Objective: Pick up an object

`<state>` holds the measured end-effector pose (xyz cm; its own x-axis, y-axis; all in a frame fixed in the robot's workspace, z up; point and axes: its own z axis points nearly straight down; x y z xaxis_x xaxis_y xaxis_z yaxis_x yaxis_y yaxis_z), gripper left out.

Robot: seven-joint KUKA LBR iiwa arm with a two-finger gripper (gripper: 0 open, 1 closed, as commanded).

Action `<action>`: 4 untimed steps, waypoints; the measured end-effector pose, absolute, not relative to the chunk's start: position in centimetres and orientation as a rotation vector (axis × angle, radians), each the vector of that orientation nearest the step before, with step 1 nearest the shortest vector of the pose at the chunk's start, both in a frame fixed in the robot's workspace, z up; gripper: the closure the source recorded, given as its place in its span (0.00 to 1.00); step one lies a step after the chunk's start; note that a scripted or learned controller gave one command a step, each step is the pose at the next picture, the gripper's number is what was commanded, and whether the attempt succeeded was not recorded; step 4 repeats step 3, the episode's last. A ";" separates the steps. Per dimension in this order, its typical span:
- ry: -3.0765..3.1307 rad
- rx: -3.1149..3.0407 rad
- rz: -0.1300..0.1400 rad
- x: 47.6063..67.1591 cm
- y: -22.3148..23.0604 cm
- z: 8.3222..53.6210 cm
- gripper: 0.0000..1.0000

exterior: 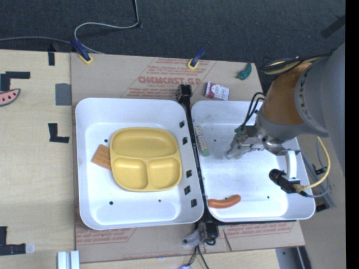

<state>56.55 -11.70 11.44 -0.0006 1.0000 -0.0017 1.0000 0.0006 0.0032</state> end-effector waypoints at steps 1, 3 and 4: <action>2.220 2.218 0.001 56.5 -11.7 11.4 0.00; 2.219 2.217 0.001 59.1 -11.8 9.6 1.00; 2.219 2.217 0.001 59.1 -11.8 9.6 1.00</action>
